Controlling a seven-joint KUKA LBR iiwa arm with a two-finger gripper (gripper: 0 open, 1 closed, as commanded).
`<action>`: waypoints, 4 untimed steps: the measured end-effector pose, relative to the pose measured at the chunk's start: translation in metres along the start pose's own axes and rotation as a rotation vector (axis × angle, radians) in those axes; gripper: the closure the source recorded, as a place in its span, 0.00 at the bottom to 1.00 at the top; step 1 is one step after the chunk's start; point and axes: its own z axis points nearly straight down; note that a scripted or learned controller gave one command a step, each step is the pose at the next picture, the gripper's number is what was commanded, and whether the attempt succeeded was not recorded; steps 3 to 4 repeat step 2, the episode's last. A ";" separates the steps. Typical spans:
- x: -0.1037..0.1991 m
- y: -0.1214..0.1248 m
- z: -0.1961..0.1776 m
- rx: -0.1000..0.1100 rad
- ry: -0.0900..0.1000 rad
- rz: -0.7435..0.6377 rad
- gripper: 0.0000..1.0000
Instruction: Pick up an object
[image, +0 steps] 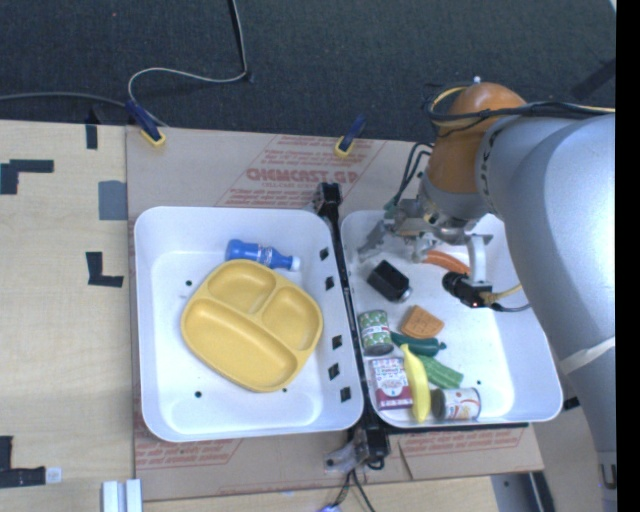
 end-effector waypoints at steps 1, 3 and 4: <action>0.000 0.000 0.010 -0.001 0.001 0.000 0.00; 0.000 0.000 0.000 -0.001 0.000 -0.001 1.00; 0.000 0.000 0.000 -0.001 0.000 -0.001 1.00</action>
